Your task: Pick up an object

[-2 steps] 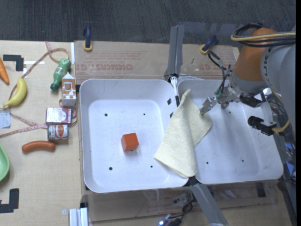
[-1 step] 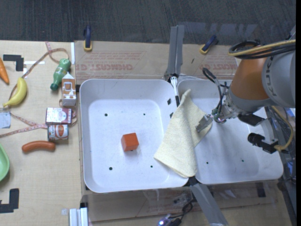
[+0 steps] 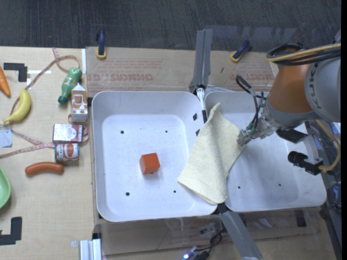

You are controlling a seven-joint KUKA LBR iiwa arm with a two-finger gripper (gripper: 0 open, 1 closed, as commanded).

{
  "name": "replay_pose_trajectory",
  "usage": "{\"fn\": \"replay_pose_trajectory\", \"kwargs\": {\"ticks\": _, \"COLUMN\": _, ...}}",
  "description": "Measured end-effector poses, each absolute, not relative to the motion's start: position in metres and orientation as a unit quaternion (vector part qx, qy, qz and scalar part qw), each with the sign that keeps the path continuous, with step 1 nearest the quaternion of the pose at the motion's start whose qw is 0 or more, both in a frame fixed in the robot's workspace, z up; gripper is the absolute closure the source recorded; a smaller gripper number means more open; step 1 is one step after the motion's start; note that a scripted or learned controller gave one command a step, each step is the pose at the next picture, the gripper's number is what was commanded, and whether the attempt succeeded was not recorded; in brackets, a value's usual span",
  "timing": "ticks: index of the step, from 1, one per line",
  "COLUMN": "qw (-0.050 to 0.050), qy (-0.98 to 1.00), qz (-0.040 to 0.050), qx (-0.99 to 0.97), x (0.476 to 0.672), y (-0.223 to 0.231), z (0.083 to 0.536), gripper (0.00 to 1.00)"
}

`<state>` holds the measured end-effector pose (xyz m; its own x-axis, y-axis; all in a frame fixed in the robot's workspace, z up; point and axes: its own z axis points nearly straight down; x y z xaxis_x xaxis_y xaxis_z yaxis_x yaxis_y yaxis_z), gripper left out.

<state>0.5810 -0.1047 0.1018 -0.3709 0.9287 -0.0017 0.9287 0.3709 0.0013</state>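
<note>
Camera view gives you both white bins from above, with the arm reaching in from the right over the right bin. Your gripper sits at the right edge of a pale yellow cloth, and you can see its fingers pinching that edge. The cloth is draped across the divide between the bins: its far corner rises near the far rim, its near corner lies over the left bin's right wall, and its right side is lifted toward the gripper.

In the left bin you have an orange-red cube lying alone, near the middle of the floor, well apart from the cloth.

On the counter left of the bins you can see a banana, a carrot at the left edge, a green bottle, a small carton, a small box, a can on its side and a sausage. Two clamps grip the cardboard at the far side.
</note>
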Motion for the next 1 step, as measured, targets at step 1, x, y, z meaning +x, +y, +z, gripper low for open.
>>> {"fn": "replay_pose_trajectory", "kwargs": {"ticks": 1, "qw": 0.001, "qy": 0.828, "qz": 0.0, "qx": 0.561, "x": 0.581, "y": -0.1047, "z": 0.1018, "gripper": 0.0}}
